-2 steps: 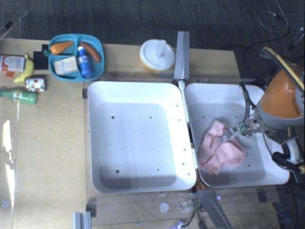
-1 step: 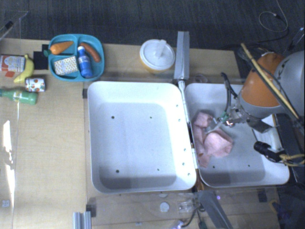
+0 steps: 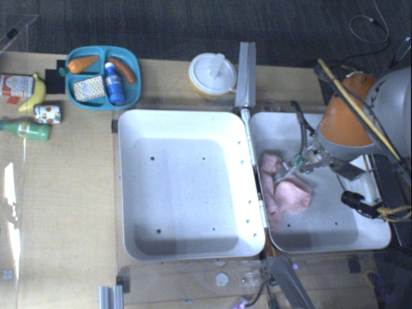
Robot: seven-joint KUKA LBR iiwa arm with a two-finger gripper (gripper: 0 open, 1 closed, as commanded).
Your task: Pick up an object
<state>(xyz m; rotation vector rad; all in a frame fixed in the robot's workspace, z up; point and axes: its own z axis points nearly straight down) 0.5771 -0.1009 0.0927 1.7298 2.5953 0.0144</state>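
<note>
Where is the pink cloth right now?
The pink cloth lies in the right bin, against its left wall beside the divider, with the gripper just above it.

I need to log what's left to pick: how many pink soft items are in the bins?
1, as far as I can tell: a crumpled pink cloth-like lump against the left wall of the right white bin, just under the gripper. Its folds may hide a second piece.

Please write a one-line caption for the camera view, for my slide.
The arm's gripper reaches down to a pink cloth in the right bin, beside the left bin.
</note>
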